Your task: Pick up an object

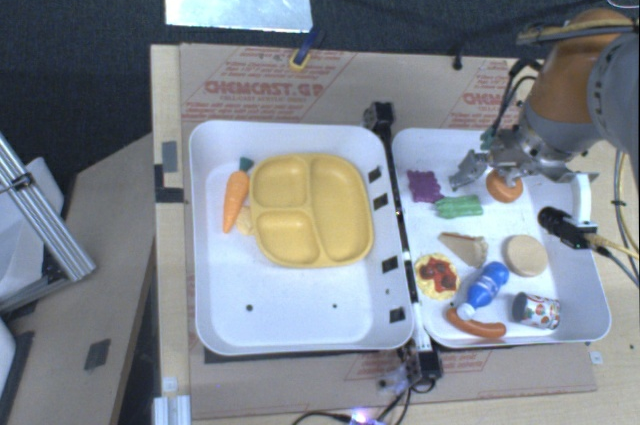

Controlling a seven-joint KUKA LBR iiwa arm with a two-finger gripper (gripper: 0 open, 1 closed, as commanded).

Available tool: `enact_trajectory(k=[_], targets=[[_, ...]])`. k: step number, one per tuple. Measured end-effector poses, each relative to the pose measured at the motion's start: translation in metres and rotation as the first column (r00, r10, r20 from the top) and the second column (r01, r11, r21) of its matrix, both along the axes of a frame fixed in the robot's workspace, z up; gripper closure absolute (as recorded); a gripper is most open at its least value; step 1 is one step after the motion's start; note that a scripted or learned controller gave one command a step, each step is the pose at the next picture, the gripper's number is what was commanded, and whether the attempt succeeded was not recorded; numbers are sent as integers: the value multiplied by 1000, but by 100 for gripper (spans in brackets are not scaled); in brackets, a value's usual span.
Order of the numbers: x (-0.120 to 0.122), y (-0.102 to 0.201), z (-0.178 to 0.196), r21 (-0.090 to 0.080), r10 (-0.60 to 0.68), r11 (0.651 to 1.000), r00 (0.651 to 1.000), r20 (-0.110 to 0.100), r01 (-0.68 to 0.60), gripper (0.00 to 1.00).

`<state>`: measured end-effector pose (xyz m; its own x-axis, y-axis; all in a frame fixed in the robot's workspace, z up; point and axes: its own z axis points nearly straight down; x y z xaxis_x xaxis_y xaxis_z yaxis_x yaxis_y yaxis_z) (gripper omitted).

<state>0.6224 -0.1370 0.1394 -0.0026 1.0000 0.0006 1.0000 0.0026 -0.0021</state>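
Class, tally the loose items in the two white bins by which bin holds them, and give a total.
Left bin: 2, carrot, yellow divided plate
Right bin: 9, purple grapes, green pod, orange piece, sandwich wedge, bun, pizza slice, blue bottle, hot dog, printed cup
Total: 11

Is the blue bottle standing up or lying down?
Lying down. The blue bottle rests on its side in the right bin, its white cap pointing toward the hot dog, between the pizza slice and the paper cup.
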Motion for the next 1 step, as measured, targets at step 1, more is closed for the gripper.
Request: enact_trajectory(k=[1], targets=[[2,1,-50,-1,-1,1000,1000,8,1,0]])
